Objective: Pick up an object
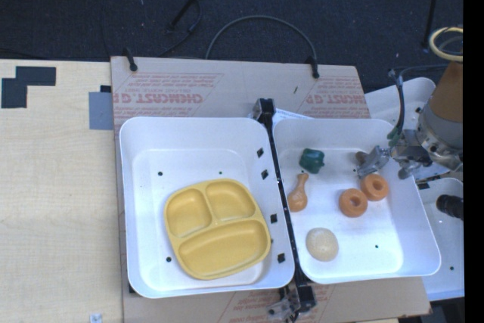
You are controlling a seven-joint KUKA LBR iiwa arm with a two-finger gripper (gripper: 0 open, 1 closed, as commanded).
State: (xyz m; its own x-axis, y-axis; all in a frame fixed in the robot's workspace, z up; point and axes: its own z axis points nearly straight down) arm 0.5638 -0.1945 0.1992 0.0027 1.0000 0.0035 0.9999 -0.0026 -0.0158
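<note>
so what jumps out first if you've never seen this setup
The yellow divided tray lying in the left bin grabs the eye. The right bin holds two orange doughnut-shaped rings side by side, a dark green piece and a pale ball, with the gripper at its far right side.

My arm point(448, 98) comes in from the right, orange band up, wrist bent down and leftward. My gripper point(376, 157) hangs low at the right side.

Place: robot lab
Evidence: white bins point(144, 163) on a cardboard-lined bench point(45, 200); black cables point(261, 30) on dark carpet behind the bins
</note>
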